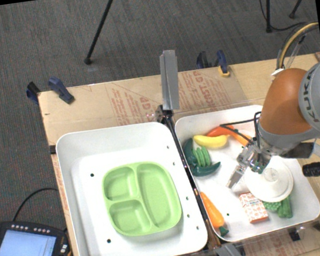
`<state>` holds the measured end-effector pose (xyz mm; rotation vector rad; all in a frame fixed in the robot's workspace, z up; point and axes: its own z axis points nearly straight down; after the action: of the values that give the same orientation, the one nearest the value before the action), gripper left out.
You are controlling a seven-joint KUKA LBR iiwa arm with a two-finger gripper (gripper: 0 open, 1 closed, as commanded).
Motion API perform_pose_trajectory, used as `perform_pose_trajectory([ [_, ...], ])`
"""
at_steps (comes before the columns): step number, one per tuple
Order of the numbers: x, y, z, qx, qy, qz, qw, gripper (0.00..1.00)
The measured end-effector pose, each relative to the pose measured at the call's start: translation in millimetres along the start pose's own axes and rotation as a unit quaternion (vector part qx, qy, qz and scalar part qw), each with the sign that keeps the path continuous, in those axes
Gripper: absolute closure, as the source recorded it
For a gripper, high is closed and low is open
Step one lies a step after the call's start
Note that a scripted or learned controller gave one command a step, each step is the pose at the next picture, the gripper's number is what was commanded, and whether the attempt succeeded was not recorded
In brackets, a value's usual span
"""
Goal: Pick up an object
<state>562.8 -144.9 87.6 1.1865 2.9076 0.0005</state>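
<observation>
Bench, two bins | gripper (239,176) over right bin (237,226) near banana (209,141)

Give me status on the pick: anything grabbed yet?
Nothing looks lifted yet. The gripper hangs low in the right bin, beside the white cup; I can't see anything held. The banana, carrot and small box lie in the bin. Grasp and lift remain.

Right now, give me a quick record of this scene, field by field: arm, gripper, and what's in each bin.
arm: reaches in from the right, above the right bin
gripper: low over right bin, nothing seen between its fingers
left bin: green divided plate
right bin: banana, carrot, dark green item, white round object, small orange box
</observation>
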Motion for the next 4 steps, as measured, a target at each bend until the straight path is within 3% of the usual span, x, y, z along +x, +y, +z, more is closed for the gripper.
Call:
perform_pose_trajectory([
  [1, 78.4, -35.6, 1.3, 0.002, 0.003, 0.097, 0.9952, 0.0],
  [2, -27.6, 33.3, -0.1, 0.0, 0.0, 0.134, 0.991, 0.0],
  [3, -27.9, 88.5, -2.2, 0.002, -0.006, 0.227, 0.9739, 0.0],
  [4, -25.5, 92.3, -12.1, 0.001, -0.004, 0.223, 0.9748, 1.0],
])
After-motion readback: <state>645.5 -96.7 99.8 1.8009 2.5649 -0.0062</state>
